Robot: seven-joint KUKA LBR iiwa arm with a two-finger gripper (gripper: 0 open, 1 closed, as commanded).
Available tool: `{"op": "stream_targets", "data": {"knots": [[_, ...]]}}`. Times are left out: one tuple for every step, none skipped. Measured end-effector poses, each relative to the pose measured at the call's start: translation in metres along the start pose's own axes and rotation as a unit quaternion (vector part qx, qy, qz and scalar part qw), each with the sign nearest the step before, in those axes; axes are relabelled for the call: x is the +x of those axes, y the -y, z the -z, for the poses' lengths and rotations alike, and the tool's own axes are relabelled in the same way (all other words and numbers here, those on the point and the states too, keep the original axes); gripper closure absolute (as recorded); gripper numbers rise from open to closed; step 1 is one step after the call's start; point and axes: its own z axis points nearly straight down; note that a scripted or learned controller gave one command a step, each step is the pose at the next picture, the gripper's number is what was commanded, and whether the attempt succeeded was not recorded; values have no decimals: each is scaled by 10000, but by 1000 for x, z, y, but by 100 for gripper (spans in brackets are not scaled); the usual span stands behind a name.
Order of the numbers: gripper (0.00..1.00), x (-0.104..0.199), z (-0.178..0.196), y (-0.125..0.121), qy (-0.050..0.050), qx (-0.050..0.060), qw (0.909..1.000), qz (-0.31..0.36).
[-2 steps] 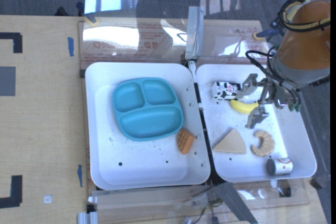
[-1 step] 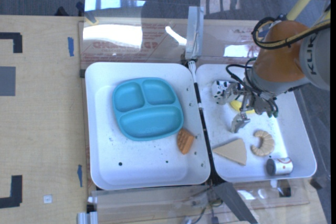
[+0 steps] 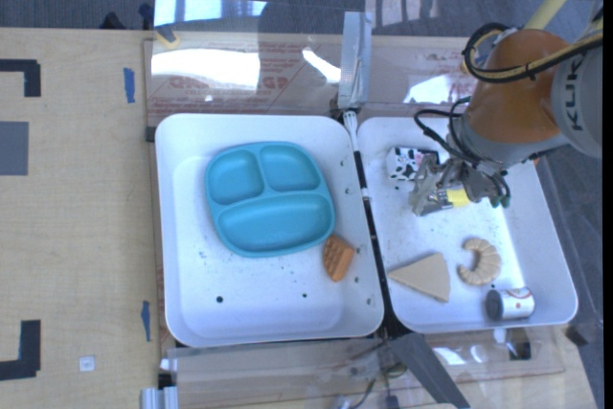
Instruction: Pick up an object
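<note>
Two white bins side by side on a bench. Left bin (image 3: pixel 182 235): one blue divided plate (image 3: pixel 270 198), three compartments, lying flat toward the bin's middle; one small orange-brown piece (image 3: pixel 337 258) touching the plate's lower right edge, close to the divider between the bins. Right bin (image 3: pixel 536 235): one black-and-white spotted item (image 3: pixel 403 165) near the upper left corner; one tan wedge (image 3: pixel 423 277) lying flat in the lower middle; one croissant-shaped piece (image 3: pixel 480 261) just right of the wedge, apart from it; one small can (image 3: pixel 509 304), grey end facing left, on its side near the lower right corner. Arm (image 3: pixel 522 96): grey, orange band above the wrist, entering from the right, cables looped round the wrist. Gripper (image 3: pixel 436 196): down over the upper middle of the right bin, just right of the spotted item, with a yellow part (image 3: pixel 458 197) showing at its side. Whether its fingers are spread or closed cannot be told from this angle, and nothing can be seen held between them. All listed objects rest on the bin floors.
</note>
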Motion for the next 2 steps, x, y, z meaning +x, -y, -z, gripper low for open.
{"op": "stream_targets", "data": {"knots": [[100,-20,86,-34,-66,-6,9765,-2155],[100,7,83,-83,-136,7,9491,-3146]]}}
